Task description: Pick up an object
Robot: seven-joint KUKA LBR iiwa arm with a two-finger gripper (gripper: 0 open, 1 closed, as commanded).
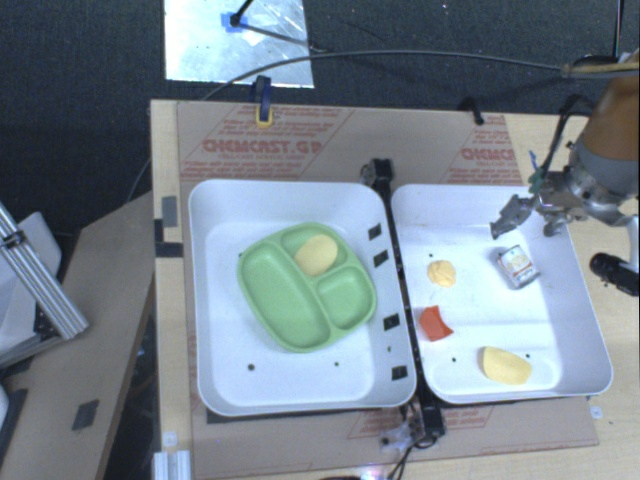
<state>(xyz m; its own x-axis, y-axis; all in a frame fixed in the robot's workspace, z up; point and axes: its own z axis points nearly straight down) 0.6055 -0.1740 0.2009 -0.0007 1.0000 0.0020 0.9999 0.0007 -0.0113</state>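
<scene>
The right bin [470, 208] holds a small yellow lump [441, 273], a red piece [434, 323], a pale yellow wedge [505, 366] and a small silver-and-white can [515, 265]. My gripper [527, 217] hangs over the bin's upper right part, just above and beside the can. Its two grey fingers are spread apart with nothing between them. In the left bin [220, 228] a green divided plate [300, 288] carries a yellow lump [317, 255] in its top compartment.
Black clips line the seam between the two bins [395, 288]. The arm's orange band and wrist [610, 138] stand over the right bin's far right corner. A metal rail [35, 278] lies at the left edge, off the bench.
</scene>
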